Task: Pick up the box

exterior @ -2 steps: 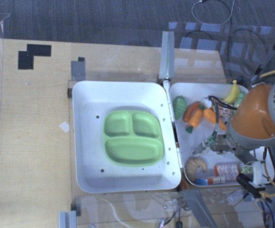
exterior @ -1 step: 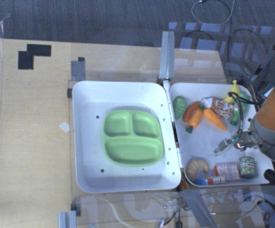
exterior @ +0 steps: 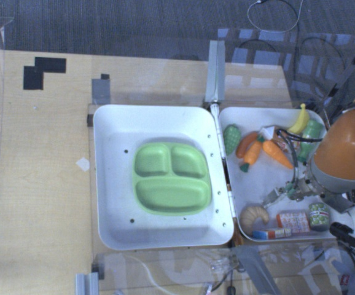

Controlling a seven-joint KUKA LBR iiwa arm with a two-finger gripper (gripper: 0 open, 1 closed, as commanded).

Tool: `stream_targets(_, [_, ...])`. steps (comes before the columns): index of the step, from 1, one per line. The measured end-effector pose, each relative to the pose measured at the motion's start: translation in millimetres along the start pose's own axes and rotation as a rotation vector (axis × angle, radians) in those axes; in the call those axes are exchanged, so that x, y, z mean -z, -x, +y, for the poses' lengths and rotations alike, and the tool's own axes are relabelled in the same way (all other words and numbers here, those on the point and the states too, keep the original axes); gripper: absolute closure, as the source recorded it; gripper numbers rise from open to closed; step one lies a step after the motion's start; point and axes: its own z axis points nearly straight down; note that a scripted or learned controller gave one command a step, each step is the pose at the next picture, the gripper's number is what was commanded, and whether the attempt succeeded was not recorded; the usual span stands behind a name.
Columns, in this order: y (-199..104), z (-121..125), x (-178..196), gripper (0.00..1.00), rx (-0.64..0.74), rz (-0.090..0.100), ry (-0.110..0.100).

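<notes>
The box (exterior: 294,220) is a small red and white carton. It lies flat near the front edge of the right bin (exterior: 251,183), between a croissant (exterior: 254,214) and a green can (exterior: 319,214). My gripper (exterior: 286,193) hangs over the right bin just behind the box, a little toward the bin's middle. Its metal fingers (exterior: 271,196) stand open with nothing between them. The orange wrist band (exterior: 347,149) covers the bin's right side.
Two carrots (exterior: 276,153), a green vegetable (exterior: 231,137), a banana (exterior: 298,120) and a green bottle (exterior: 312,131) crowd the back of the right bin. A blue and red marker (exterior: 269,233) lies at its front rim. The left bin (exterior: 110,183) holds a green divided plate (exterior: 170,177).
</notes>
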Motion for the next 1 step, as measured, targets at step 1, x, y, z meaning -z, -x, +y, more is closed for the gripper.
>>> stream_targets(1, [-32.0,11.4,0.7,0.00,0.077,-0.004,0.005])
